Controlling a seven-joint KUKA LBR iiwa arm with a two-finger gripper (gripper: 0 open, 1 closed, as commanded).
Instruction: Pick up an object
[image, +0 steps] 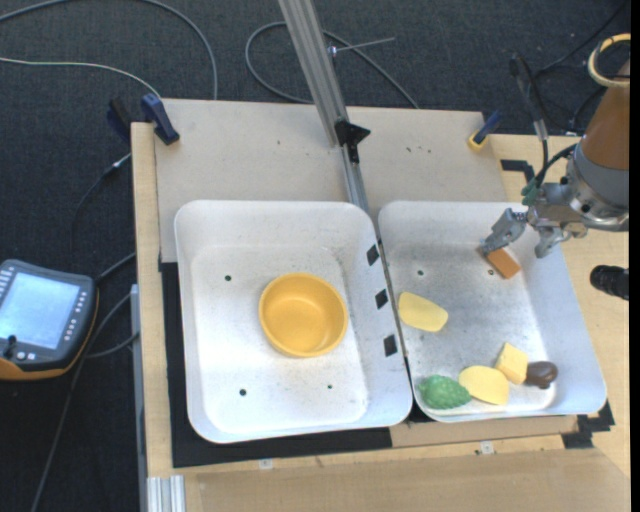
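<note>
Orange block (503, 263) is my likely target: it sits in the right bin (575, 300), upper part, directly under the gripper (524, 238).

Camera view: I see the gripper coming in from the right, fingers spread apart with a clear gap, one finger (498, 238) ending just above-left of the block and the other nearer the wrist side. Nothing sits between them that I can confirm; the block looks below the tips, maybe touching the left one, but I can't tell contact from this slant. So: open, holding nothing I can vouch for.

Other stuff in the right bin: a yellow piece (422, 311) mid-left, and along the near edge a green lump (443, 391), another yellow piece (485, 384), a yellow wedge (513, 362) and a dark brown item (541, 374), all well apart from the gripper. Left bin (200, 300) has a yellow bowl (303, 314) near its centre.

Step, my read: approach or descent over the block, grasp not yet made. Next move needs the fingers lowered to straddle the block, centred so it doesn't get pushed aside, then closing and a straight lift. The block looks tilted, so it could slip.
</note>
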